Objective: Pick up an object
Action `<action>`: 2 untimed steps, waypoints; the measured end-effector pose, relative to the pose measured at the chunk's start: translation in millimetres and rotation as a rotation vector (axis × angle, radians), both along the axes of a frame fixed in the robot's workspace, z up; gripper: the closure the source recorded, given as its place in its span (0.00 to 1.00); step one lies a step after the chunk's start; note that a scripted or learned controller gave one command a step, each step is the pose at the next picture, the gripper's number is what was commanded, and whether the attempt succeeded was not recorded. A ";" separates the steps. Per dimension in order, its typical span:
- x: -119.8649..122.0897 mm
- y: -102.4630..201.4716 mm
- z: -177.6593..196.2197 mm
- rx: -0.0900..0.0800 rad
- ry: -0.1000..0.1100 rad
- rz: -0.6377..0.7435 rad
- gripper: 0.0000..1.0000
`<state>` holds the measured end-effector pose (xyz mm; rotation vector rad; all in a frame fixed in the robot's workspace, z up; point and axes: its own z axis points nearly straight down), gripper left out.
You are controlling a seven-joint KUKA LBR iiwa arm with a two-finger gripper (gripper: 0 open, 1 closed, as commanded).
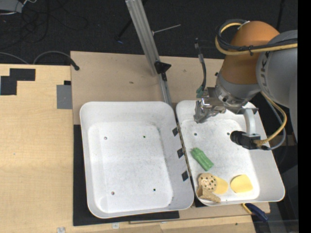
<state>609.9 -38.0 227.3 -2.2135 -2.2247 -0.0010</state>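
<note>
The nearest candidate for picking is a small green oblong block (201, 158) lying flat on the floor of the right-hand shallow white plastic bin (272, 178), close to that bin's left wall. Its long axis runs on a slant, from upper left to lower right in the camera view. Further toward the bin's near edge sit three more things: a tan speckled cookie-like piece (208, 181), a pale yellow round disc (220, 185) touching it on its right, and a pale yellow rounded block (241, 183) just beside the disc, apart from it by a small gap.

The gripper (202, 111) hangs over the far left corner of the same bin, at the end of the grey arm with the orange band (245, 52). Nothing shows between its fingers, and whether they are spread or closed cannot be told from this view; it is too small and dark against the bin's rim.

The relation that matters: the green block lies toward the near edge from the gripper, along almost the same line beside the left wall, with bare bin floor between them. My reading is that the gripper would travel toward the viewer and descend, and would best close across the block's short width, which means turning to suit its slant. The wall beside the block leaves little room on that side.

The left-hand shallow white plastic bin (97, 130) sits beside it on the wooden desk (34, 144).
</note>
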 end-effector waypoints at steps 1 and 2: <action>4.9 57.2 -1.0 -0.001 0.000 -0.001 1.00; 24.2 99.8 -1.5 -0.002 -0.001 -0.002 1.00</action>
